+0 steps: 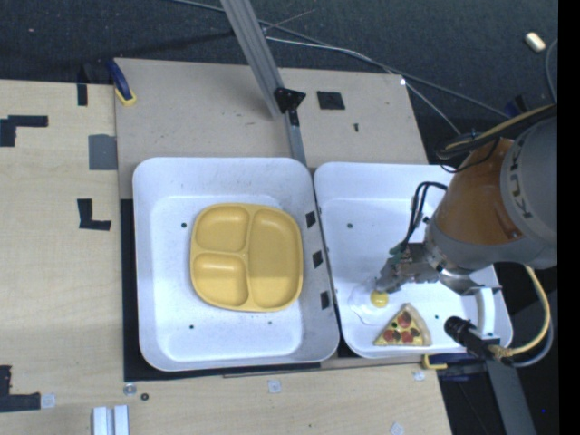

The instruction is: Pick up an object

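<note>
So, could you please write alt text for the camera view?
The gripper is low in the right bin, just above a small yellow object and near a pizza slice toy. A yellow divided plate lies in the left bin.

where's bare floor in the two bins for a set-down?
Left bin: strips of floor around the yellow divided plate, widest along the near edge. Right bin: its far half, above the gripper, is bare. Crowded: near right corner, where the small yellow piece and pizza slice sit under the arm.
</note>
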Robot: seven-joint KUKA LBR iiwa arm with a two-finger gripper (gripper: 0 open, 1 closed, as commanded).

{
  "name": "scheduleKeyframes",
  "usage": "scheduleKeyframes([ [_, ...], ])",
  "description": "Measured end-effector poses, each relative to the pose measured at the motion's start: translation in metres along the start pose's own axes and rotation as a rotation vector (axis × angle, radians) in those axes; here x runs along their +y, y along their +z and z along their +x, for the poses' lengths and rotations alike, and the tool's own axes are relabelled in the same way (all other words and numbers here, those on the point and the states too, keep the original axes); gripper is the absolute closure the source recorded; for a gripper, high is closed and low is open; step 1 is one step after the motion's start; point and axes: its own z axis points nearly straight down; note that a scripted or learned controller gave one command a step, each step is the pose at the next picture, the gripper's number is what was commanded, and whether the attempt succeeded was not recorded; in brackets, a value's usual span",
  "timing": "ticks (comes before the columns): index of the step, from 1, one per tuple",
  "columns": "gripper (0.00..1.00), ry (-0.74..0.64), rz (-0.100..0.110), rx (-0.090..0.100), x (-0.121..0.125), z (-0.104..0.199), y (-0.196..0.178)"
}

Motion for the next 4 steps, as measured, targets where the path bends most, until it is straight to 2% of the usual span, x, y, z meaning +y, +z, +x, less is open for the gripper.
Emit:
scheduleKeyframes([
  [1, 1.00, -0.001, -0.008, -0.002, -0.001, 0.006, -0.061],
  [2, 1.00, -0.001, -0.008, -0.003, 0.000, 0.006, -0.099],
  [4, 1.00, -0.005, -0.005, -0.001, 0.055, 0.091, -0.085],
])
